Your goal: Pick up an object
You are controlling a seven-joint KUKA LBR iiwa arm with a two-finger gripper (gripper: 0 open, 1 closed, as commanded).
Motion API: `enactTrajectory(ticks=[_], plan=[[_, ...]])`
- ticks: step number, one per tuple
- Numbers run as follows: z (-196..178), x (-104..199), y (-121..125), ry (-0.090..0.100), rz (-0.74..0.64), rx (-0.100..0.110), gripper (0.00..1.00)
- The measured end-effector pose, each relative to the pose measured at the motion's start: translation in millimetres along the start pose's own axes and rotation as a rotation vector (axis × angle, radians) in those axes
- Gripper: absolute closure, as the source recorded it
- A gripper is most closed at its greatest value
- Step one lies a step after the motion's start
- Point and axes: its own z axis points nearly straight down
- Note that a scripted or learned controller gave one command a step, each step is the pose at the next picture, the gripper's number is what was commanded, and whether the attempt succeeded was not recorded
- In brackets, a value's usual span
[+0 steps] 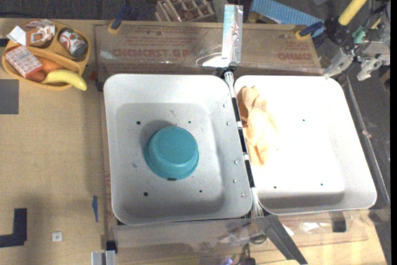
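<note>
A teal bowl [173, 152] lies upside down in the middle of the left bin [124, 102]. A crumpled peach-orange cloth [257, 123] rests against the left wall of the right bin [329, 133]. The gripper [358, 56] hangs at the upper right, just beyond the right bin's far right corner, well away from both objects. It is small and cluttered against the background.
A yellow tray [18, 71] with a banana and toy food packs sits on the bench at far left. A clear plastic panel [161, 46] stands behind the bins, and an upright clear strip [232, 34] rises between them. Boxes and cables crowd the floor behind.
</note>
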Motion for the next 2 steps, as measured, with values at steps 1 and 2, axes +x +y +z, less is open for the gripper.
enactTrajectory(ticks=[1, 2], plan=[[24.8, 0.5, 28.3, -0.004, 0.004, -0.005, 0.00], [-50.4, 9.9, 25.9, -0.003, -0.002, -0.003, 0.00]])
